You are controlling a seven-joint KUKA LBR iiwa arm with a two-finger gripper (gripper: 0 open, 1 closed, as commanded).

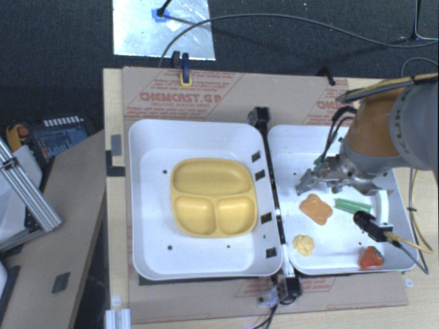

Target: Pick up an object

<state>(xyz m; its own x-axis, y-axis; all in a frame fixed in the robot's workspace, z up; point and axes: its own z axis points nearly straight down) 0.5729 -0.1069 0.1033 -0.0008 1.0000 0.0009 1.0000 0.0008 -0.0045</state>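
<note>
Where the arm (pixel 415 129) reaches in from the right, we see its gripper (pixel 307 182) over the right bin (pixel 295 139), toward that bin's left half and close to the divide between the two bins. We cannot tell from this slanted view whether the gripper is wide or narrow, and we see nothing held in it. Just below the gripper in the picture lies an orange piece (pixel 317 209), rounded and flat on the white floor; we cannot tell whether the gripper touches it. Just to the right of the orange piece lies a green piece (pixel 352 204), long and slim, partly under the arm's wrist. Nearer the front wall of the same bin sits a pale yellow lump (pixel 303 244), apart from the orange piece, and in the front right corner lies a red piece (pixel 371 257), well apart from the lump. The left bin (pixel 147 184) holds a yellow tray (pixel 211 196) near its middle, with one wide compartment at the back and two smaller ones side by side at the front. Both bins rest on a brown board (pixel 226 91) printed with red lettering, and a blue and yellow clamp (pixel 184 67) grips the board's far edge.
</note>
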